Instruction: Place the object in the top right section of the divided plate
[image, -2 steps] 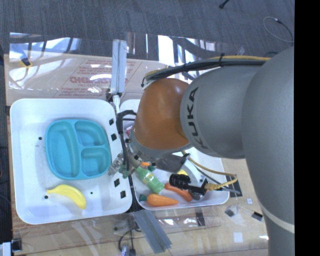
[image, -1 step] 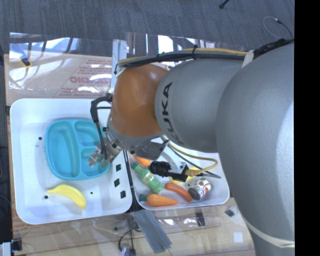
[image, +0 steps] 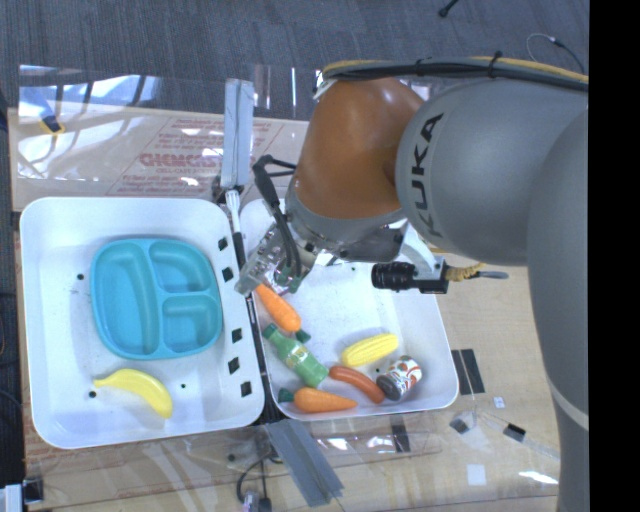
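A light blue divided plate (image: 155, 297) lies in the left bin (image: 45, 330), with a yellow banana (image: 136, 391) on the bin floor below it. My gripper (image: 268, 268) hangs over the left edge of the right bin (image: 430, 330), right above an orange carrot (image: 279, 309) that lies on the bin floor. Further down that bin lie a green bottle (image: 297, 357), a second carrot (image: 322, 401), a red sausage (image: 357, 383), a yellow corn cob (image: 369, 349) and a small can (image: 401, 377). The arm hides the upper part of the right bin.
The raised divider (image: 243, 330) between the two bins runs just left of my gripper. The big grey and orange arm (image: 440, 170) covers the upper right. A printed sheet (image: 170, 155) lies beyond the bins.
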